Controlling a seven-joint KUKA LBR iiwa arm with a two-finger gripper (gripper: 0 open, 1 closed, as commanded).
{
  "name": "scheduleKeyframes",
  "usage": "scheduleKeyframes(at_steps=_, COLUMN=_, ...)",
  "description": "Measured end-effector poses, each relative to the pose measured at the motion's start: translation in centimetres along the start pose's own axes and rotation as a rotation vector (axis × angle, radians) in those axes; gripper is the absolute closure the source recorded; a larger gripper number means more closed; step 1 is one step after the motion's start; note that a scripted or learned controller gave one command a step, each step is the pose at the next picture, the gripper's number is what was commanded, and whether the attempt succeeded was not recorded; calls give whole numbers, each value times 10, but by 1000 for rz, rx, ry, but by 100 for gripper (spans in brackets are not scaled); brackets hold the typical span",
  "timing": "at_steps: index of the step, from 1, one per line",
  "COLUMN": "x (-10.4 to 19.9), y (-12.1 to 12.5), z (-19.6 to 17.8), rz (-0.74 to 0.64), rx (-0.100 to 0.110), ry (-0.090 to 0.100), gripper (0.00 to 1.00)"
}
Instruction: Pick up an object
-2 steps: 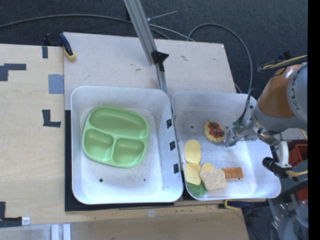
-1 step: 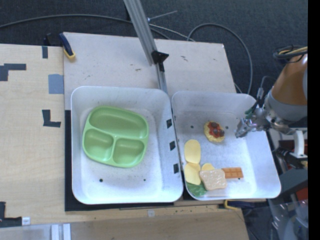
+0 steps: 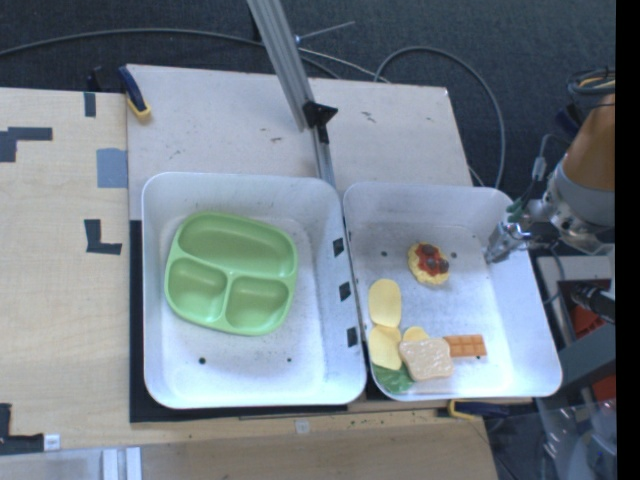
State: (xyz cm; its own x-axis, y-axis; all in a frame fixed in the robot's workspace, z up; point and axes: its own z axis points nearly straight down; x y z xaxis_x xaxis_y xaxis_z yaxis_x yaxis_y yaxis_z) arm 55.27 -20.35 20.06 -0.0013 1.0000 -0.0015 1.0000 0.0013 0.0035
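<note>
The left bin (image 3: 160, 268) sits white and shallow on the worktop (image 3: 60, 298), and it serves as the anchor here. Inside it, toward its left half, lies a green divided plate (image 3: 232, 272) with three compartments, flat on the bin floor. Touching the left bin's right wall is the second white bin (image 3: 520, 308). Above the left bin, a grey metal rail (image 3: 285, 53) slants up and to the left from a black clamp (image 3: 318, 115) near the bin's top right corner. Up beyond the bin's top left corner, a blue-and-yellow clamp (image 3: 134, 93) grips the board edge. Left of the bin, grey and black tape marks (image 3: 112, 167) dot the pale wood. Black cables (image 3: 440, 63) loop over the dark floor further up.
</note>
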Motion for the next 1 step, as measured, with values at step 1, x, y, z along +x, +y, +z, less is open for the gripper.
scheduleKeyframes(at_steps=1, x=0, y=2, z=-53, rz=-1, rx=-2, ry=-1, gripper=100)
